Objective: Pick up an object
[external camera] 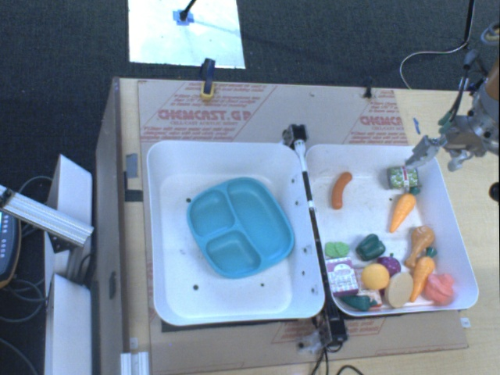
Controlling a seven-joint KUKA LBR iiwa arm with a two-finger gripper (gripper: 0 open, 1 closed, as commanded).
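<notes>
Dark carpet surrounds a pale bench holding two glossy white plastic bins: the left bin (176, 287) carries a smooth blue three-compartment plate (239, 226), the right bin (457, 237) a scatter of toy food. At its far corner lies a small green-labelled can (404, 178), just beside a carrot (401, 211). The gripper (420, 153) hovers at the can's upper right, partly cut off by the frame edge; one finger slants toward the can, and whether anything is gripped is too blurred to tell.

The surface (234, 108) is covered by a printed protective sheet. A blue three-compartment plate (239, 226) lies in the left white bin (168, 170), near its middle. A blue and yellow clamp (208, 80) sits at the surface's far edge. Beyond it, a pale sheet (211, 30) lies on the dark carpet (55, 53). White boxes (70, 186) stand off the left edge.
</notes>
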